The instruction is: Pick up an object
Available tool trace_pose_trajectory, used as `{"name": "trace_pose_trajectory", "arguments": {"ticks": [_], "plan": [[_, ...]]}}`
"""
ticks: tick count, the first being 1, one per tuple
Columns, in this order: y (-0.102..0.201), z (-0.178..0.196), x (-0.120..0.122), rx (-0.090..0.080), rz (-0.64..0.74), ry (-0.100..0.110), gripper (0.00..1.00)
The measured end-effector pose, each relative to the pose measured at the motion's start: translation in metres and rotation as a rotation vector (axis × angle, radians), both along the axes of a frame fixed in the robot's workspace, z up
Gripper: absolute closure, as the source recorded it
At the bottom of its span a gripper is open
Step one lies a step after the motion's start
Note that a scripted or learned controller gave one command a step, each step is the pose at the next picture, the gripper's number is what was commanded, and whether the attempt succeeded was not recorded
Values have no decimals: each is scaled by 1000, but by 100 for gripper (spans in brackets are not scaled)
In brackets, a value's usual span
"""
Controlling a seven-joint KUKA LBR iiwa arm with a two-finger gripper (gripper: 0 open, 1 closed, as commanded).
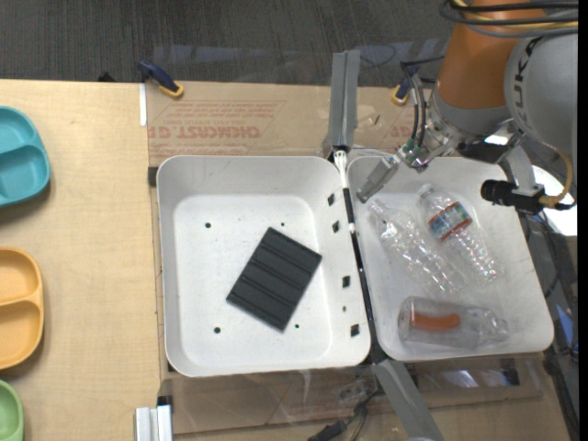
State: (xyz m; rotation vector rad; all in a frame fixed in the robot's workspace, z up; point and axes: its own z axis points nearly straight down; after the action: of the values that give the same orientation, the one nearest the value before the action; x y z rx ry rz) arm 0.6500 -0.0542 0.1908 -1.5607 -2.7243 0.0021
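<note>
Arm poised over the far edge of the right bin, nothing held.

In the camera view, two white bins are seen side by side on the bench: the left bin (pixel 184 274) holds a black ribbed slab (pixel 274 277) lying flat and turned at an angle near its middle. In the right bin (pixel 533 329), a clear plastic bottle with a red and blue label (pixel 452 226) lies toward the far side, a crumpled clear bottle (pixel 411 244) lies just left of it, and a clear bottle with a red-orange piece inside (pixel 447 323) lies along the near wall. The gripper (pixel 372 182) is seen at the far left corner of the right bin, its grey fingers pointing down-left; nothing is seen between them, and whether they are spread or pressed together cannot be told. Teal (pixel 20 165), orange (pixel 18 306) and green (pixel 7 412) trays are seen at the left edge.
</note>
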Motion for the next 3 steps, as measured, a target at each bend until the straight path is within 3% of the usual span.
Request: {"name": "trace_pose_trajectory", "arguments": {"ticks": [1, 2, 3], "plan": [[-63, -101, -47, 0, -62, 2, 0], [-129, -66, -82, -1, -238, -2, 0], [-89, -100, -44, 0, -164, -1, 0]]}}
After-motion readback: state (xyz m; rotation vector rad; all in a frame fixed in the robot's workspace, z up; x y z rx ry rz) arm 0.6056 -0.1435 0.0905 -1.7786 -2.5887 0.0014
